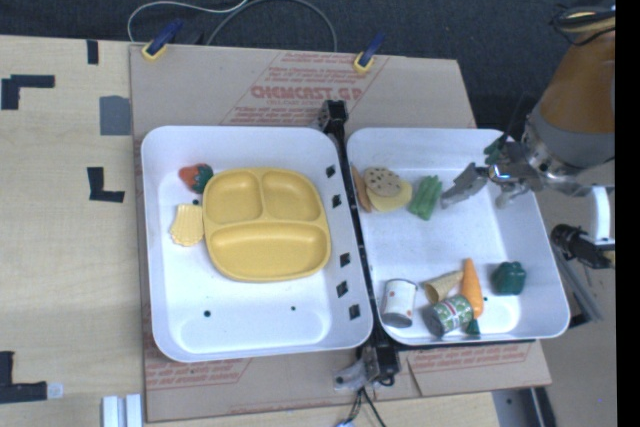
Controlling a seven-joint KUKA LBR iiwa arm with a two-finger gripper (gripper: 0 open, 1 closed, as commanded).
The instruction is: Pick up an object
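My gripper (484, 187) hangs over the upper right part of the right bin (450, 245). Its two grey fingers (460, 187) are spread apart with nothing between them. Just left of the gripper lies a green vegetable piece (427, 196), and beside that a round tan cookie (383, 187). Along the bin's front edge are a white cup (398, 300), a green-labelled can (452, 315), an orange carrot (470, 285) and a dark green pepper (508, 278).
The left bin (250, 315) holds a yellow divided plate (267, 222), a red and green toy (196, 176) and a pale yellow piece (186, 225). A black divider (345, 215) runs between the bins. Blue clamps (370, 47) hold the cardboard at the back.
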